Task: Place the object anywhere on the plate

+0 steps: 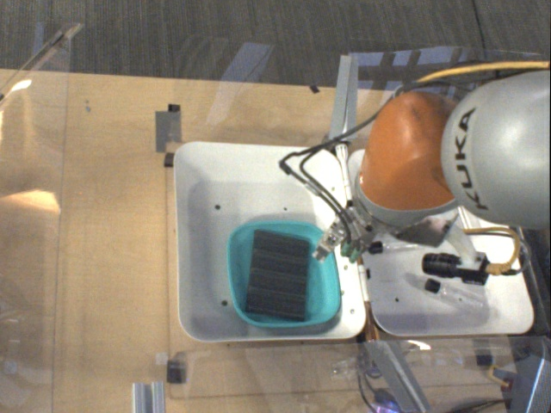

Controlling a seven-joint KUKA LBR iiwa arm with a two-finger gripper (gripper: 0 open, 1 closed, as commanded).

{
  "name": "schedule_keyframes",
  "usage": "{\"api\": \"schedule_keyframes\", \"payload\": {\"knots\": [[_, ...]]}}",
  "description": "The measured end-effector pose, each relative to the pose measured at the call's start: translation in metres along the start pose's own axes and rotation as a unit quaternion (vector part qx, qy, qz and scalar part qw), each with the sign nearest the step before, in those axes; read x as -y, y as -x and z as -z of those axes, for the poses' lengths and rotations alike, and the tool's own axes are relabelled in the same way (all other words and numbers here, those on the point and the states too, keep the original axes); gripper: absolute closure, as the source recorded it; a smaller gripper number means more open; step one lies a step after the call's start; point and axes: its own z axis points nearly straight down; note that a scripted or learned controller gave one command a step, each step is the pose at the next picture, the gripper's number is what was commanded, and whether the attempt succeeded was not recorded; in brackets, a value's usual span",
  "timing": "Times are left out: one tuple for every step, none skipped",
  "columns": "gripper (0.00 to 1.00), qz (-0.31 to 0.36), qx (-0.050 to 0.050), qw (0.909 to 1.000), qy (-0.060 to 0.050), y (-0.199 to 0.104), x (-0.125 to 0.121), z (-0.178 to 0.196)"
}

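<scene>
dark ribbed block (277, 274) lies flat on the teal plate (236, 263), looks stiff and light, best pinched across its long edges, while the gripper (330, 246) hangs at the plate's right rim, opening impossible to tell.

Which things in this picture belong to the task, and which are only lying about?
Job: teal plate, dark ridged block lying on it, gripper by the plate's right rim.
Just there: left white bin, right white bin, wooden bench.
</scene>
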Motion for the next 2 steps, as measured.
{"api": "schedule_keyframes", "payload": {"knots": [[0.00, 0.000, 0.000, 1.0000, 0.000, 0.000, 0.000, 0.000], [0.00, 0.079, 0.003, 0.9968, -0.001, 0.060, 0.096, 0.198]]}}
